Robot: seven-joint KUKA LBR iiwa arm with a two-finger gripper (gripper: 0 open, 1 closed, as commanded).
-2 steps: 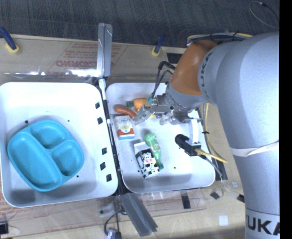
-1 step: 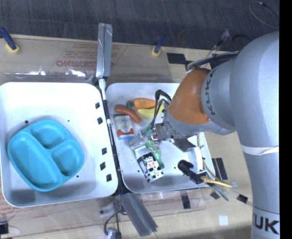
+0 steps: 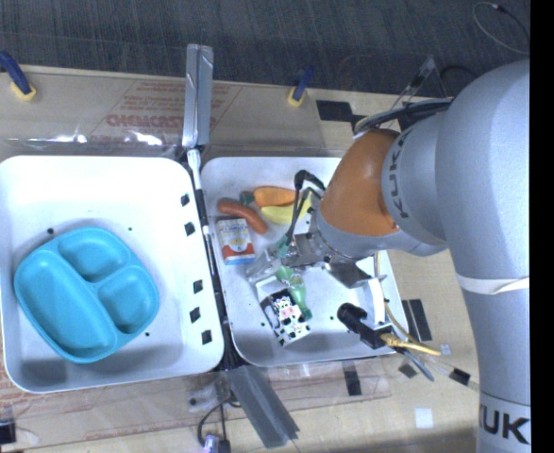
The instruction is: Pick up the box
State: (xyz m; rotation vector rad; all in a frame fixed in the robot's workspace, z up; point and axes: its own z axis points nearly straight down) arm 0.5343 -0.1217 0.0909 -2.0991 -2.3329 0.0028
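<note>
Box (image 3: 235, 240) lies flat in the right bin (image 3: 258, 347), near its left wall, just below an orange carrot-like item (image 3: 243, 212). Gripper (image 3: 291, 264) hangs over the bin's middle, to the right of the box and apart from it; whether the jaws are apart or together cannot be told. A black-and-white patterned item (image 3: 287, 317) lies below the gripper. The left bin (image 3: 12, 182) holds a blue divided plate (image 3: 84, 293).
</note>
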